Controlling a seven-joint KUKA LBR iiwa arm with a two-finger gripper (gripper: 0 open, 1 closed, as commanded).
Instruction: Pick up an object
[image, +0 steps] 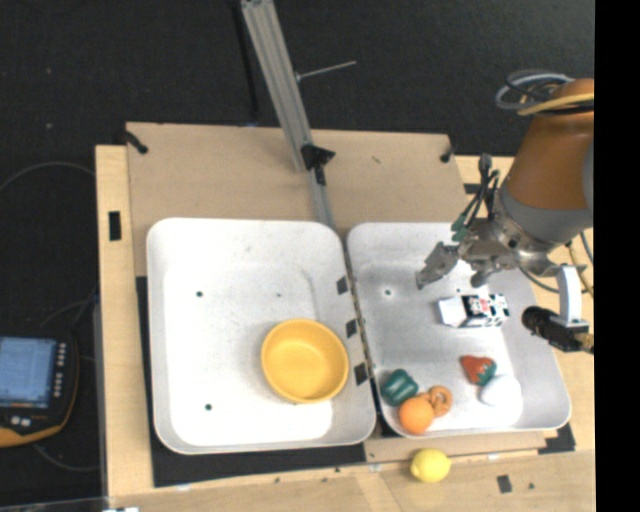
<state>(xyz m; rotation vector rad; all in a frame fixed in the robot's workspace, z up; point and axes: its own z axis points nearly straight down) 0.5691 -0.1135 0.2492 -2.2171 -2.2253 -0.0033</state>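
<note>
OK, count first: two white bins side by side, the left bin (200, 260) and the right bin (400, 260). Left bin holds one yellow bowl (304, 360), sitting near its lower right corner.

Right bin holds five loose items: one small white box with dark markings (472, 309), one red piece with a green end (478, 369), one green block (399, 385), one orange ball (416, 415) touching a smaller orange piece (439, 400) just beside it. All sit in the lower half of that bin. One yellow lemon-like ball (430, 465) lies outside the bins, on the bench board below the right bin's front edge.

Print on the white box is too small to read; no other writing legible. A handheld pendant with a blue screen (30, 385) sits off the bench at left, screen text unreadable.

Arm comes in from the right, orange band above the wrist. Gripper (455, 265) hangs over the upper part of the right bin, just above the white box; fingers spread apart, nothing between them.
</note>
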